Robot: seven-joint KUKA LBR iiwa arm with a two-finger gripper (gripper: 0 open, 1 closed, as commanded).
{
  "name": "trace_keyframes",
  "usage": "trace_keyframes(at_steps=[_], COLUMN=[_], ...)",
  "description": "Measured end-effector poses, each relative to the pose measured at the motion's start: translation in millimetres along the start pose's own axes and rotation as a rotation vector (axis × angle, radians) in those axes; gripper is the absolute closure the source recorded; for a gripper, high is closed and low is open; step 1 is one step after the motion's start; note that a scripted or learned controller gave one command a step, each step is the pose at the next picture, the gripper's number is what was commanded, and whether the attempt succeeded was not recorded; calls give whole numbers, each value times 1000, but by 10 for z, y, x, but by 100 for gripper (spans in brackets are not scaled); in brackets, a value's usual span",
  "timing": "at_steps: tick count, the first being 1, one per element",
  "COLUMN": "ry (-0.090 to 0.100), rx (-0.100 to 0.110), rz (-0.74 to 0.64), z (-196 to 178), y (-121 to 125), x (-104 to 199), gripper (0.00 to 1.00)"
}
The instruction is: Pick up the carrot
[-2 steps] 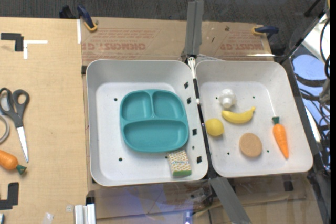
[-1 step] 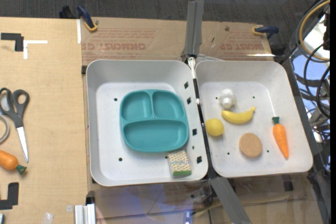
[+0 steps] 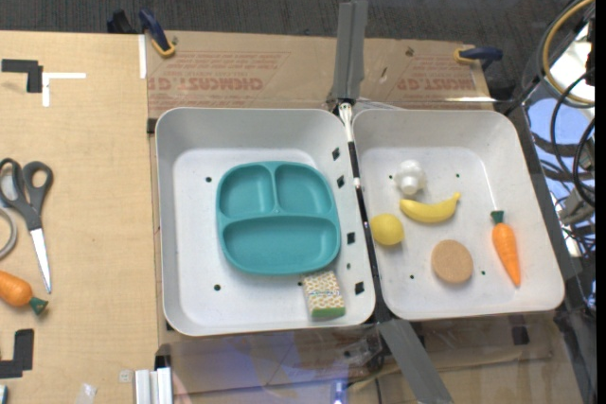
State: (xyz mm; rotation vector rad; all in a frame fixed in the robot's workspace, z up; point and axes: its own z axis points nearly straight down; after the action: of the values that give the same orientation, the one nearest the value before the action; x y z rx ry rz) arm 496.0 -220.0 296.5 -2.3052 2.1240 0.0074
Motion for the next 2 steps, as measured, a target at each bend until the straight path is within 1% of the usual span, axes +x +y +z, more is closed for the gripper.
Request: trace_keyframes(at_steps=[2], ry=[-8], rx=[3], rz=[10], z=[-167], y=[-29], x=[-14], gripper=[100])
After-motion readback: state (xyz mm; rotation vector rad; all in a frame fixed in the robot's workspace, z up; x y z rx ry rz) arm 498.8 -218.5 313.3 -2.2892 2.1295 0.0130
